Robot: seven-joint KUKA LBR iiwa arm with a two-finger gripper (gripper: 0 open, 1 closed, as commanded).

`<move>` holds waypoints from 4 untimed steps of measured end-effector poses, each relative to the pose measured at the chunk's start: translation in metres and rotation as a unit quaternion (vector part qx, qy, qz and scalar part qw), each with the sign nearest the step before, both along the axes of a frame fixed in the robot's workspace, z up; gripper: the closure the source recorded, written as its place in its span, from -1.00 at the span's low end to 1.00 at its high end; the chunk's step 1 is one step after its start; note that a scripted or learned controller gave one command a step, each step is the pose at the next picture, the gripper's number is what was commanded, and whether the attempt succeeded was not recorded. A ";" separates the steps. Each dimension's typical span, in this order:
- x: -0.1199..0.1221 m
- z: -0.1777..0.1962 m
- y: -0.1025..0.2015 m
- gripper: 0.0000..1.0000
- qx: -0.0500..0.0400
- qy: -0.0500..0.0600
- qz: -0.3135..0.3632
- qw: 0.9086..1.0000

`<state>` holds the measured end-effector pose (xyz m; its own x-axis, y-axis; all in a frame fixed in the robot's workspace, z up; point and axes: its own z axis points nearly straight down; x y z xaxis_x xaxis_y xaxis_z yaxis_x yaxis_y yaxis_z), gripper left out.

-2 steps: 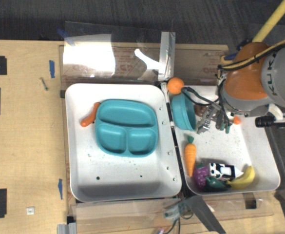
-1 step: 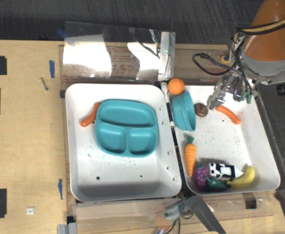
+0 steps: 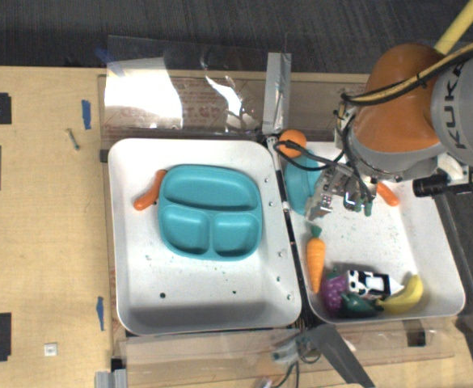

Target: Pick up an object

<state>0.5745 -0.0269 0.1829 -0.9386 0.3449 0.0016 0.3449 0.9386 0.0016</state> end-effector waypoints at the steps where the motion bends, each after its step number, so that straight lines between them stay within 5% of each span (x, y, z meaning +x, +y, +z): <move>1: 0.048 0.003 -0.010 1.00 -0.001 -0.004 -0.074 0.997; 2: 0.067 0.057 0.003 1.00 -0.001 -0.006 -0.048 0.999; 3: -0.028 0.073 0.011 1.00 -0.001 -0.004 -0.020 1.000; 4: -0.089 0.001 0.033 1.00 -0.001 0.000 0.007 1.000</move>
<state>0.4851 0.0058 0.1835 -0.9433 0.3321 0.0003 0.3321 0.9433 0.0008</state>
